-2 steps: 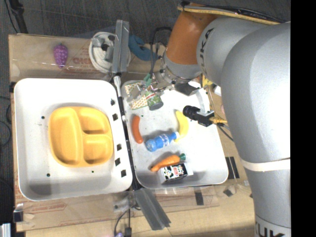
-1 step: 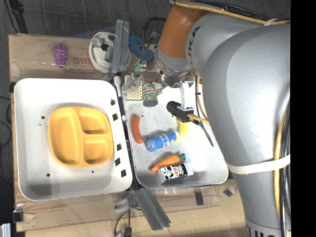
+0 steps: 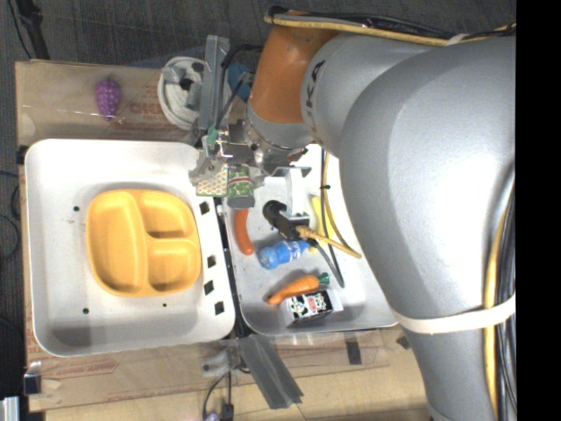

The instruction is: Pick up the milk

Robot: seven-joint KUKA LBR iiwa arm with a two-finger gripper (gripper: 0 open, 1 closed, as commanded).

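The gripper [image 3: 225, 179] hangs over the top end of the ridge where the two white bins meet, and whether it is clenched or released cannot be told from this angle. A small green and pale patterned thing [image 3: 213, 183] sits right at it, too blurred to name. Just below, along the right bin's [image 3: 263, 326] left wall, lies an orange sausage [image 3: 243, 232], with a blue bottle [image 3: 284, 253] beside it. Further down a carrot [image 3: 294, 288] lies slanted, just above the milk [image 3: 311, 305], a black-and-white carton close to the bin's lower rim. The left bin [image 3: 53, 323] holds a yellow divided tray [image 3: 145, 239] with bare floor all round. A purple grape bunch [image 3: 108, 96] rests on the bench [image 3: 61, 77] above.
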